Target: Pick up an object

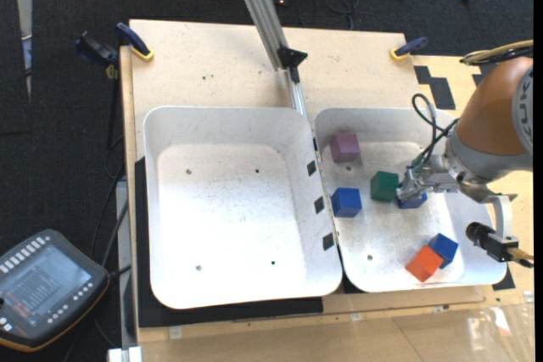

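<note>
Beside gripper point(412, 192): green block point(385, 186).

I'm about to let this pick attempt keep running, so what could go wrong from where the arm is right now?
1. The claw is low in the right bin, right beside the green block, with a small blue piece under it. It may shove the green block instead of gripping anything.
2. The orange block and a blue block touch near the bin's front rim, so a grab there could catch both or neither.
</note>
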Robot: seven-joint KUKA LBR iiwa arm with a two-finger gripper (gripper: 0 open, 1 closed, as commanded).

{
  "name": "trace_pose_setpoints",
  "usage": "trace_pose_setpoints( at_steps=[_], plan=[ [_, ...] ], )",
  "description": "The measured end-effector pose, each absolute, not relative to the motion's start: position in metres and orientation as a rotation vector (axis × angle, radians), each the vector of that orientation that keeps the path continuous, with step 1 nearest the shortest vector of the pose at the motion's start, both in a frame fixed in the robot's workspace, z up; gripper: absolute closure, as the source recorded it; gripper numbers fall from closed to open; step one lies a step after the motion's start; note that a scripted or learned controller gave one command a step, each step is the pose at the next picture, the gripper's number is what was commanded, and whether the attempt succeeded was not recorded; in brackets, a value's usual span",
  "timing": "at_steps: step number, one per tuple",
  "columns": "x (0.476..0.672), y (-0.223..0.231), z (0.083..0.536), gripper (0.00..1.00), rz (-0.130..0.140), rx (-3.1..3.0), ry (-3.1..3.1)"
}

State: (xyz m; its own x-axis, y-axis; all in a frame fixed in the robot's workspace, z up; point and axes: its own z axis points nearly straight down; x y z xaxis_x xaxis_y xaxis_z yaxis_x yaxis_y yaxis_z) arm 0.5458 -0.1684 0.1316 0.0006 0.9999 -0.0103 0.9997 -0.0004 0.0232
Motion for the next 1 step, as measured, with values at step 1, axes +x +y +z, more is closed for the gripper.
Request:
trace_pose_setpoints(
  at_steps=[1],
  plan=[
    [0.5574,-0.1675,0.1822,1.0,0.004,2.214,2.221]
  ],
)
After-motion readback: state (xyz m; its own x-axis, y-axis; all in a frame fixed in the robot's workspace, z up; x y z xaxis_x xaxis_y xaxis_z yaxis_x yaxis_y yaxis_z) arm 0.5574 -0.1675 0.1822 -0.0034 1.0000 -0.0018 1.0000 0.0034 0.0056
